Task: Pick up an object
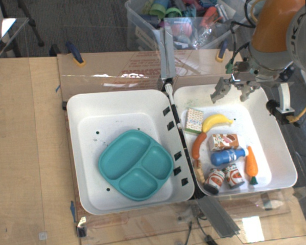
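My gripper (235, 92) hangs over the back of the right bin (282, 153), open, with nothing between its two fingers. Below it in that bin lie a yellow banana (217, 122), a small pale green box (194, 120), an orange pepper-like piece (197, 145), a red and white carton (224, 141), a blue bottle (227, 156), an orange carrot (251, 164) and two small cans (225, 177). The banana is the nearest thing to the gripper, a little toward the front and left of it.
The left bin (85, 148) holds a teal divided plate (136, 164). A black-marked divider (174, 128) separates the two bins. A clear tub of mixed items (188, 15) stands behind the bins. The arm's orange band (278, 18) sits at the upper right.
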Tool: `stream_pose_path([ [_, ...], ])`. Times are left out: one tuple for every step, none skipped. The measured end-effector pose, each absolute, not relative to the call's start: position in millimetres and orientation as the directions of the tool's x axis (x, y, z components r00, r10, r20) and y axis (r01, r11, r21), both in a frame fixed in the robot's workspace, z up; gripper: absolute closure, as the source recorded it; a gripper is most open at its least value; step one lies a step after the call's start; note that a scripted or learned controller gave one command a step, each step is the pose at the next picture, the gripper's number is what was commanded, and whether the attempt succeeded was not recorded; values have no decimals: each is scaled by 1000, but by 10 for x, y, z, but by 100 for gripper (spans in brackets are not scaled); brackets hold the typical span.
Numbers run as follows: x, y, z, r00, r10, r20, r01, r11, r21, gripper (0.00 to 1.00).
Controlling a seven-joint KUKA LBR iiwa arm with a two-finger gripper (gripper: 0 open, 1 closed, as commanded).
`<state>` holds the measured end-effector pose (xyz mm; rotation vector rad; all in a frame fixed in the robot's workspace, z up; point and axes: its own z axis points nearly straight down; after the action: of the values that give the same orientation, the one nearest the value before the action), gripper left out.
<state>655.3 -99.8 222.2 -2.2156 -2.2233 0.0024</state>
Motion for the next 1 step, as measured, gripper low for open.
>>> stream_pose_path([
  [6674,-995,1077,-68,998,0,998,68,2,0],
])
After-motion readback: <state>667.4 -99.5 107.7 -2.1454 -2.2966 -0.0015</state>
